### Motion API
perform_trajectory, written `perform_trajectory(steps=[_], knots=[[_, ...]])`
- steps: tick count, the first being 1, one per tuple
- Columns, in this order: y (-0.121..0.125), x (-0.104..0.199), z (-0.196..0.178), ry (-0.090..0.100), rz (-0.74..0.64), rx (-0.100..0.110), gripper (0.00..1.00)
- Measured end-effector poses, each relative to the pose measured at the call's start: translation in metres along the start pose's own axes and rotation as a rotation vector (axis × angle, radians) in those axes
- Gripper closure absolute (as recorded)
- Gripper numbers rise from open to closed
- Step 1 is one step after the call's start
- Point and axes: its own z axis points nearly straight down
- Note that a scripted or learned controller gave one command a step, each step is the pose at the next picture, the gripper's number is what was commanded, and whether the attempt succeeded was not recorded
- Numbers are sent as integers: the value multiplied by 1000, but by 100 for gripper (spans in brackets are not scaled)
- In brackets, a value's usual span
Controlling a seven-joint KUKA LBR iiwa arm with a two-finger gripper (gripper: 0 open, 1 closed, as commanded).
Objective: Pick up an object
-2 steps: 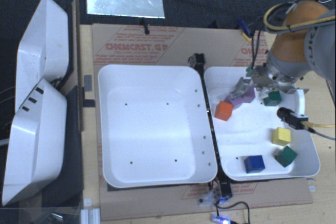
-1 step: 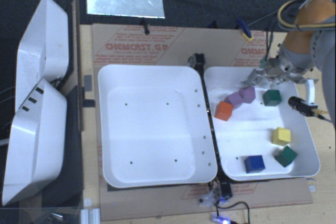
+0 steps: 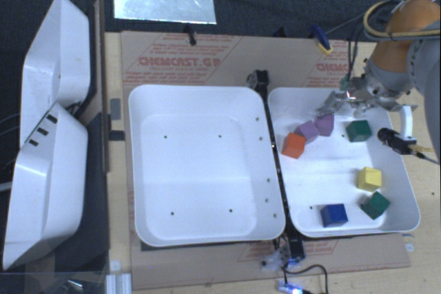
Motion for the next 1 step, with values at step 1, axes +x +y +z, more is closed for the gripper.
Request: perform_trajectory(steps=[1], knots=[[-9,-5,8,-1,0,-1,0]])
